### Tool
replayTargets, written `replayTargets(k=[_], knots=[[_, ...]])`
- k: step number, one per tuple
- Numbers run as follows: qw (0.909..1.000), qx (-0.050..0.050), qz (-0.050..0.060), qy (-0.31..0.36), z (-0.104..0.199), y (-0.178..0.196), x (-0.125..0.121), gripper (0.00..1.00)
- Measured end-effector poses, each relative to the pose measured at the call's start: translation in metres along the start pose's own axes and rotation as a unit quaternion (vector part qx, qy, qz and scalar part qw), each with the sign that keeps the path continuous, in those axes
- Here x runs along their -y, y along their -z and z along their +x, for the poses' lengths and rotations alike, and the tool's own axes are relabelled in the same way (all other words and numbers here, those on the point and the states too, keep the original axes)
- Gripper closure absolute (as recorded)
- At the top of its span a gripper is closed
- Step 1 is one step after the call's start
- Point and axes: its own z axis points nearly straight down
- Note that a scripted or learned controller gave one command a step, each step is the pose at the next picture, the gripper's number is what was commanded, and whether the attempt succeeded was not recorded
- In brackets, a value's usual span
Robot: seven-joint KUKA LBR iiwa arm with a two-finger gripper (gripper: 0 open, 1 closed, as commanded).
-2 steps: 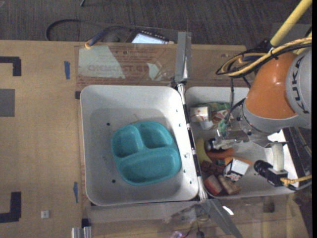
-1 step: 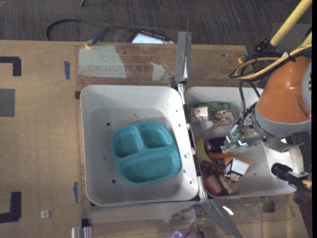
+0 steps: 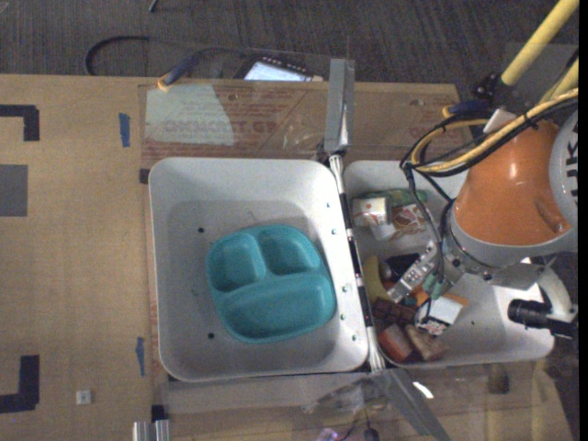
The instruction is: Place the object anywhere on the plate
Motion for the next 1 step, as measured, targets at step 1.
replayTargets(k=[1], knots=[[0.9852, 0.0, 0.0, 0.171, 0.0562, 0.0, -0.0442, 1.0]])
